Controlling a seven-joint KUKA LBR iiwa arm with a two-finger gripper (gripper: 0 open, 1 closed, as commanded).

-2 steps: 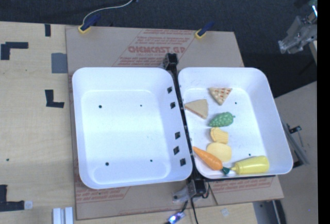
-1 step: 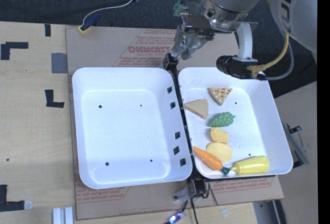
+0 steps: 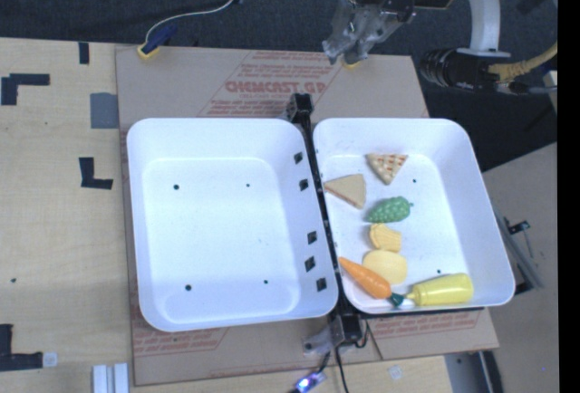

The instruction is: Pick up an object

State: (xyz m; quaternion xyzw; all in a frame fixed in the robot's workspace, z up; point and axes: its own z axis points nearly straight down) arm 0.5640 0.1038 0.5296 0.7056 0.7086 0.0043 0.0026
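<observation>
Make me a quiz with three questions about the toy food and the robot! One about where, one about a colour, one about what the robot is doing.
1. Which bin holds the toy food?
A. the left bin
B. the right bin
C. both bins

2. What colour is the bottle at the near edge?
A. yellow
B. blue
C. red

3. Where is the end effector?
A. down among the food
B. up beyond the bins' far edge
C. inside the left bin

Answers:
1. B: the carrot, grapes and waffle wedge all lie in the right bin, none in the left bin.
2. A: the bottle is yellow.
3. B: the end effector sits over the brown board, away from the food.
</observation>
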